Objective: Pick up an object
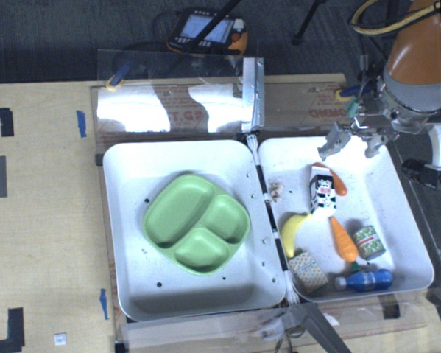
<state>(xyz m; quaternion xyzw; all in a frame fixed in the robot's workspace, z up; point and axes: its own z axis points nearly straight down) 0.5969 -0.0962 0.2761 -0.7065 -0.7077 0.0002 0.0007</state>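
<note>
1. White bins sit side by side on the bench. The left bin (pixel 119 214) holds a green tray (pixel 197 221) with three dips, lying in the middle.
2. The right bin (pixel 406 199) holds the small things to pick from. A cow-spotted carton (pixel 323 192) stands near the middle, with a small orange carrot (pixel 338 182) touching its far side. A bigger carrot (pixel 343 239) lies nearer the front.
3. A yellow banana (pixel 292 231) lies by the left wall. A speckled ball-like thing (pixel 308 269) sits in the front left corner. A blue bottle (pixel 366 280) lies along the front wall, and a green can (pixel 368 241) sits just behind it.
4. The gripper (pixel 353 140) hangs over the back edge of the right bin, above everything. Its two fingers look spread wide, with nothing between them.
5. I think the job has hardly begun. Nothing is lifted. The arm must choose a thing, go down, close on it and raise it.
6. The fingers are pale against the white bin, so their tips are hard to make out. The arm is cut off at the right edge. I cannot tell what the speckled thing really is.
</note>
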